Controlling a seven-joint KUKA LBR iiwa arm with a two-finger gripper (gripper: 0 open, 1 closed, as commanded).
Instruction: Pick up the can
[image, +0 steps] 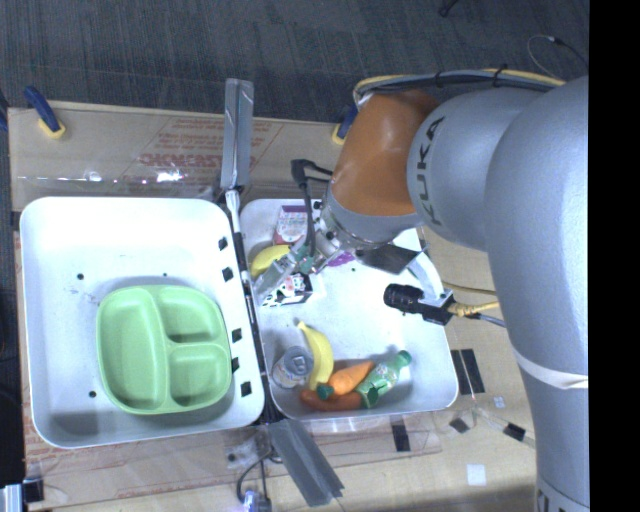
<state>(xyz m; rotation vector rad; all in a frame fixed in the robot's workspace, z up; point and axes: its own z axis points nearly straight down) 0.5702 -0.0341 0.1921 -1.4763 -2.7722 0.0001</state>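
Observation:
The can (291, 366) lies in the right bin (430, 350) near its front left corner, its silver top facing up. A banana (318, 352) touches its right side. My gripper (297, 264) hangs below the orange wrist over the back left part of the same bin, well behind the can. It sits among a yellow item (267, 259) and a black-and-white item (291, 289). I see nothing of the can near it.
A carrot (348, 378) and a green bottle (386, 375) lie along the right bin's front wall. A pink box (292, 222) is at its back. The left bin (50, 300) holds a green divided tray (165, 348). The arm covers the bin's back right.

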